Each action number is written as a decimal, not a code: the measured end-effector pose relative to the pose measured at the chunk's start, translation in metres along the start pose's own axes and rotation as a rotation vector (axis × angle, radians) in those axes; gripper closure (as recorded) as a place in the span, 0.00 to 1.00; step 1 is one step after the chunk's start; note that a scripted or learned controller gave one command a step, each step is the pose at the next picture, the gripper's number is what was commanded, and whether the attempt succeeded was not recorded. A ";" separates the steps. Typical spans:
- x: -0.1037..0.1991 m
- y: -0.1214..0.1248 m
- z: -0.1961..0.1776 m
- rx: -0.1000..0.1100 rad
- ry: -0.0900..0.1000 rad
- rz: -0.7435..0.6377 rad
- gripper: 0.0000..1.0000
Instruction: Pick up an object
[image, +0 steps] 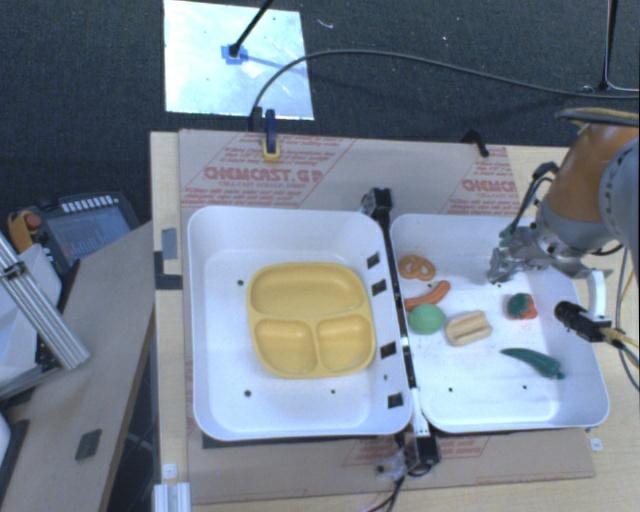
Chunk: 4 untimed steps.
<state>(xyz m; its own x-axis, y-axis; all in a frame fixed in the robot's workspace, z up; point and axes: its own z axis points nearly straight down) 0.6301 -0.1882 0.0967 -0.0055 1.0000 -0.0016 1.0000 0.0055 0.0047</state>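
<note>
The right bin (575, 400) holds several toy foods. A brown pretzel (416, 267) lies at its back left, with an orange sausage (428, 296) just in front of it. A green ball (427, 319) and a tan bun (467, 327) sit side by side in the middle. Toward the right lies a small orange and green piece (520, 306), and a dark green pepper (533, 362) rests nearer the front. My gripper (502, 268) hangs low over the bin's back right, behind the orange and green piece, touching none of the foods.
The left bin (215, 400) carries a yellow divided plate (305, 318) in its middle. A black hinge strip (392, 310) runs between the two bins. The arm comes in over the right bin's right rim. A pendant and a metal rail lie off the bench at left.
</note>
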 end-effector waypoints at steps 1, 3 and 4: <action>-0.003 0.006 -0.065 -0.004 -0.001 0.000 1.00; -0.009 0.011 -0.160 -0.001 0.000 0.000 1.00; 0.038 0.007 -0.164 0.002 0.002 -0.003 1.00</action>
<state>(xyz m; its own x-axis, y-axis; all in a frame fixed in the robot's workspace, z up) 0.6365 -0.1499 0.2609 -0.0087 1.0000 0.0006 1.0000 0.0087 0.0026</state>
